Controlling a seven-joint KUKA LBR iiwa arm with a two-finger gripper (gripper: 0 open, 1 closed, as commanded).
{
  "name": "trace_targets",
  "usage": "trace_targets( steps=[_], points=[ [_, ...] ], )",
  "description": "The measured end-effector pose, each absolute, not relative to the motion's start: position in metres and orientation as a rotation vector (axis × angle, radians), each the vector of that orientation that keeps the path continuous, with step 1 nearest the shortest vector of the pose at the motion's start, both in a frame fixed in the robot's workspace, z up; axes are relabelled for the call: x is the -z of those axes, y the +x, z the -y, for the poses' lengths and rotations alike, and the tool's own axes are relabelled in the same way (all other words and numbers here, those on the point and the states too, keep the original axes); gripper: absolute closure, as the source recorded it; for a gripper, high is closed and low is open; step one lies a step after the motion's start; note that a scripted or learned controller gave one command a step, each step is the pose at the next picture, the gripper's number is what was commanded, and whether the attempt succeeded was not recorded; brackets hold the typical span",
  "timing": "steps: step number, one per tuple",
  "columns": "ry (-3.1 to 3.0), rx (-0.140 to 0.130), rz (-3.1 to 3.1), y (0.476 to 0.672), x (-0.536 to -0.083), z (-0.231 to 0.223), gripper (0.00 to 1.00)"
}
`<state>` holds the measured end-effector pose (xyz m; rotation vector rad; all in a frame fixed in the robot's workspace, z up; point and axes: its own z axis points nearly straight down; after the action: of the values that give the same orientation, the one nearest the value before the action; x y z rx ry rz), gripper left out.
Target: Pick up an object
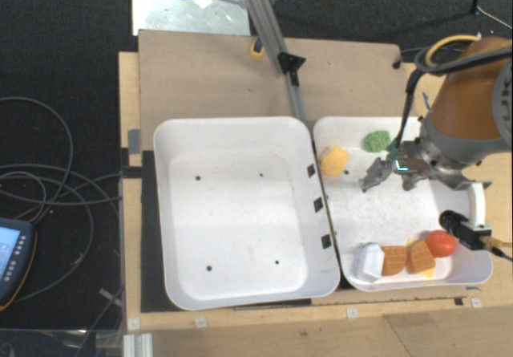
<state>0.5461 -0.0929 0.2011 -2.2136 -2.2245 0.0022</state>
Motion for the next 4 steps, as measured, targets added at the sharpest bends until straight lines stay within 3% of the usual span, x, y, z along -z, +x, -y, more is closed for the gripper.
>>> trace_targets(
  steps=[1,4],
  points=[
    [-2.219,0.002,2.224,0.547,-0.203,0.093,0.0],
    [-2.219,-0.001,2.221,0.541,-0.089,0.084,0.0]
  ],
)
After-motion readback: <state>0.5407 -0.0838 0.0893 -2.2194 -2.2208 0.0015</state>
